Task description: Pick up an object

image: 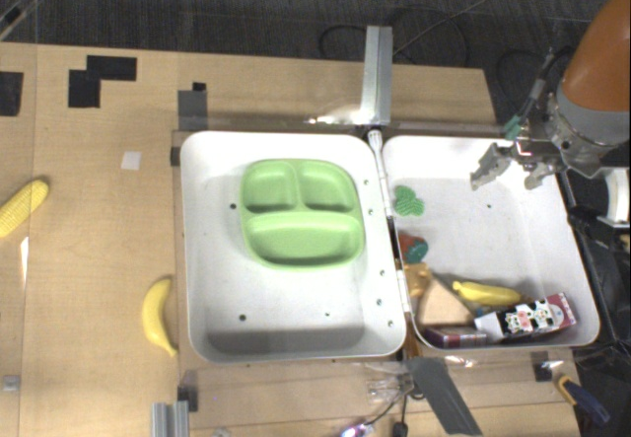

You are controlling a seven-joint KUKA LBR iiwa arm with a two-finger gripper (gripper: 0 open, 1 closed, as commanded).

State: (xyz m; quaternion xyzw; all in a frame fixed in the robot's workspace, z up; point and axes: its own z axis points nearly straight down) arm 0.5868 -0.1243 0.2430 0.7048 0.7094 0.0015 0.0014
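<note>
My gripper (513, 172) hangs over the upper right part of the right bin (493, 238), its two fingers spread open with nothing between them. Along that bin's front edge lie a yellow banana (485, 293), a tan wedge (442, 307) and a patterned box (527, 318). A small green toy (407, 200) and a red and teal piece (413, 249) sit by the bin's left wall. All of these lie well below and left of the gripper.
The left bin (212, 257) holds a green divided plate (299, 211). On the bench left of the bins lie a banana (158, 315) and a corn cob (22, 207). A metal post (379, 70) stands behind the divider between the bins.
</note>
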